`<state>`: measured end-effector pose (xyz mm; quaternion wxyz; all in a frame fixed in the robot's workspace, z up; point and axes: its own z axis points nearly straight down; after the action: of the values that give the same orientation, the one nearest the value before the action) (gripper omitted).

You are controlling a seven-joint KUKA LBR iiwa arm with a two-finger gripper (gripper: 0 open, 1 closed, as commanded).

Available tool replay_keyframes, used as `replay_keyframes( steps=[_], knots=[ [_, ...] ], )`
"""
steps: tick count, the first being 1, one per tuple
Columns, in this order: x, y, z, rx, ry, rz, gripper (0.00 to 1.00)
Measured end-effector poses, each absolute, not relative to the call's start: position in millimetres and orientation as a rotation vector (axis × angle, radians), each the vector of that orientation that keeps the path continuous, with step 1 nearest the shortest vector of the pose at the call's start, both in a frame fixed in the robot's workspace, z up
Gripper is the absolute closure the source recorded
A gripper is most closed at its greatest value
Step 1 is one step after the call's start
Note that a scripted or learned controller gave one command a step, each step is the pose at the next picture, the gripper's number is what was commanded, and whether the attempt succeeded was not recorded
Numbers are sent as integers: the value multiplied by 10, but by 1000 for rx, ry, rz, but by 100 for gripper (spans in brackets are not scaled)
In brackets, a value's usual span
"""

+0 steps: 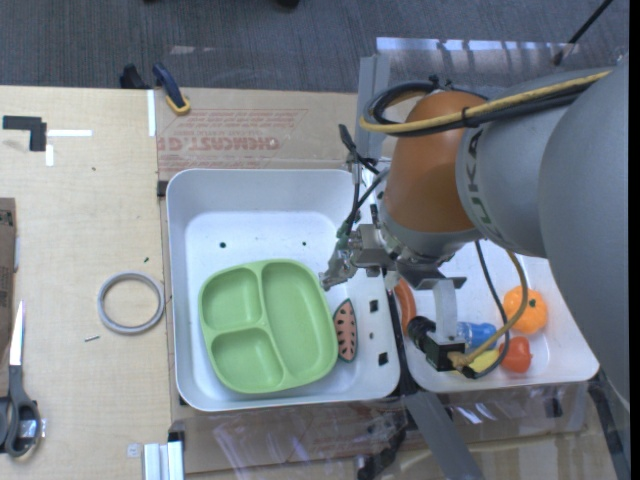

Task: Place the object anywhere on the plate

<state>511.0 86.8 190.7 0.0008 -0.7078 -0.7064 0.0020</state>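
Observation:
A green plate [268, 323] with three compartments lies in the left white bin [250, 193]. Nothing rests on the plate. A toy watermelon slice [346, 330] lies on the bin floor, just off the plate's right rim. My gripper [338, 266] hangs over the right side of this bin, near the plate's upper right rim and a little above the watermelon slice. Nothing shows in it. The grey arm with its orange band [440, 168] reaches across the wall between the two bins and hides much of the right bin.
The right bin [575, 353] holds an orange fruit [528, 311], a red tomato [516, 354], a blue item [478, 332], a yellow piece [482, 364] and a reddish stick [403, 303]. On the bench at left lie a tape ring [131, 302] and scissors [18, 408].

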Motion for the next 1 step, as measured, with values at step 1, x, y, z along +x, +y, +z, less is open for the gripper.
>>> replay_keyframes(
  steps=[1],
  knots=[
    [5114, 855, 1987, -2224, -2216, 11, 100]
  ],
)
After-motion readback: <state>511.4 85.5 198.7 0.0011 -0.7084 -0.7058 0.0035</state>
